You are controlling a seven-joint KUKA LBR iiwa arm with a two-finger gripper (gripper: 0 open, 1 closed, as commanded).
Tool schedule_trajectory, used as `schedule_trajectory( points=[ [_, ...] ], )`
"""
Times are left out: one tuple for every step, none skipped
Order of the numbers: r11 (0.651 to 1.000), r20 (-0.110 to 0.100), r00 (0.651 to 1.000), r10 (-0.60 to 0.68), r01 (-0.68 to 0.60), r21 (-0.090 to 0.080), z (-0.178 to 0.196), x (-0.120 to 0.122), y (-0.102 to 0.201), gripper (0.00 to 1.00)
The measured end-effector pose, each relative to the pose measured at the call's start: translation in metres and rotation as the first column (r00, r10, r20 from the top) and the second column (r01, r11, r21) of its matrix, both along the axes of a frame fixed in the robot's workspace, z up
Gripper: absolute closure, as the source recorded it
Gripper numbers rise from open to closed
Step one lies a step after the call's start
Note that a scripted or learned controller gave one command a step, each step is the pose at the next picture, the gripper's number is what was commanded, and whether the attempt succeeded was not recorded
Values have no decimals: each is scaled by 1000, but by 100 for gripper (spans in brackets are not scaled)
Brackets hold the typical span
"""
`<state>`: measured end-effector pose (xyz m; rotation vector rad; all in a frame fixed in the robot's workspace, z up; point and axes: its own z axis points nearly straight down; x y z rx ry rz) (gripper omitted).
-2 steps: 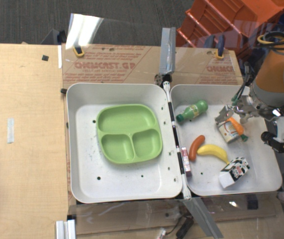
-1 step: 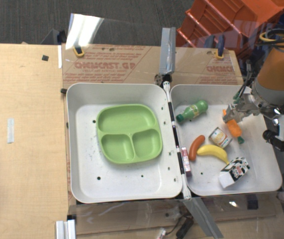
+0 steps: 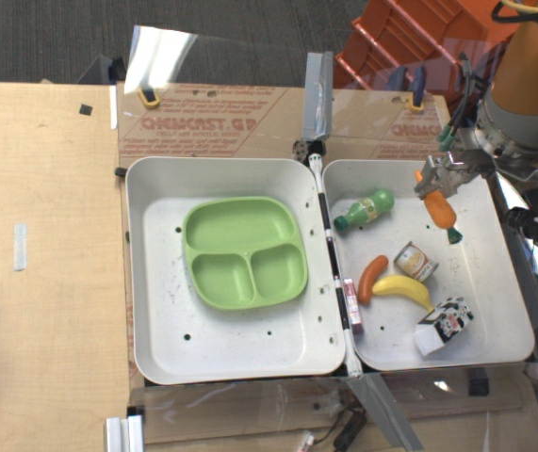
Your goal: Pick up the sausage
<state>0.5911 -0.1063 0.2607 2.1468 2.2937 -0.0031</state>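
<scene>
The gripper (image 3: 435,183) is hanging over the far part of the right bin (image 3: 495,342), and an orange carrot (image 3: 441,211) is showing just under it, touching or almost touching its tip; how far the gripper is opening, and whether it is really holding the carrot, I cannot tell. The sausage (image 3: 371,278) is lying free on the floor of the same bin, nearer and to the left, well apart from the gripper. A yellow banana (image 3: 403,290) is resting just beside its near end, and a small can (image 3: 416,261) is standing just to the right of it. A green bottle (image 3: 364,209) is lying farther away, near the left wall, and a black and white carton (image 3: 444,325) is sitting in the near right corner. The left bin (image 3: 151,281) is carrying a green divided plate (image 3: 246,251). Behind the bins, cardboard (image 3: 214,121) is showing mirrored red print that is not readable for sure.
</scene>
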Motion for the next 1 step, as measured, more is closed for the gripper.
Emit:
schedule_trajectory(
  points=[
    [969, -3, 969, 249, -249, 1, -37, -6, 142, 100]
  ],
)
